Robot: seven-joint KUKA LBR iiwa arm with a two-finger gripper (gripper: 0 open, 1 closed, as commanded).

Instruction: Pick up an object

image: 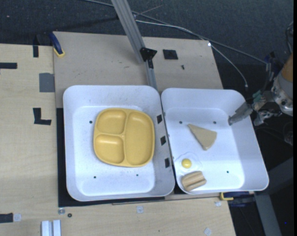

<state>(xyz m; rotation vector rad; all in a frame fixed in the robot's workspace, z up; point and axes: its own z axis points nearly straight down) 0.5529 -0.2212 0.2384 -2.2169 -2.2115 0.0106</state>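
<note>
The right bin holds three small objects. A tan wedge-shaped piece lies near its middle. A small yellow round piece sits toward the front left, and just in front of it lies a tan roll-shaped piece. My gripper reaches in from the right and hovers over the bin's upper right rim, to the right of the wedge and apart from it. Nothing is seen held in it.
The left bin carries a yellow divided plate in its middle. A grey metal pole slants down to the gap between the bins. Cables run across the dark floor behind the bench.
</note>
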